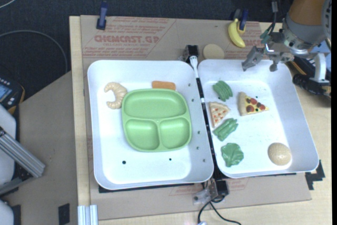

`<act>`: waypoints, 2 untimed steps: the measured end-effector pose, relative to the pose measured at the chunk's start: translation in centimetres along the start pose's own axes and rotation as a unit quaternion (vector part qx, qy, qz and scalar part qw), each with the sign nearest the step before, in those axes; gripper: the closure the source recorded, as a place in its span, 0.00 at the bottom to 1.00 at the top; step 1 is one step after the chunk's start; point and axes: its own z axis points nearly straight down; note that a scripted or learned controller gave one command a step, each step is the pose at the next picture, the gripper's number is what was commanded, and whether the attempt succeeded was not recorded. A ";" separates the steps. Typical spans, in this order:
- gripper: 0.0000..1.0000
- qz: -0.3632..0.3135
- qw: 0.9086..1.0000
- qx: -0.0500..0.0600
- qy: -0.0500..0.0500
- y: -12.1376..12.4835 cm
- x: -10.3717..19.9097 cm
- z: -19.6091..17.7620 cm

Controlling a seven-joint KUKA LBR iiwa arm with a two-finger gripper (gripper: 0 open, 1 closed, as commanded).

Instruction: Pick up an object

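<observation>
Your hand (260, 59) hangs spread and empty over the right bin's (300, 113) far rim; the pizza slice (250, 104) lies just below it.

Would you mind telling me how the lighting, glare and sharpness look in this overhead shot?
Camera view: light is even and soft, with faint shadows under the green tray; the white bins look bright, slightly washed out; the whole frame is mildly soft; the gripper near the right bin's far edge looks a little blurred.

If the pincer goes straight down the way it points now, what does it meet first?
Probably bare floor at the far edge of the right bin. The pincer hangs there with nothing beneath it; the pizza slice lies nearer. Depth is uncertain.
</observation>
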 end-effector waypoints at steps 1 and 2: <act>1.00 0.000 1.000 -0.002 -0.001 0.1 0.0 -1.1; 1.00 -0.002 1.000 -0.003 0.000 -3.7 5.3 -10.1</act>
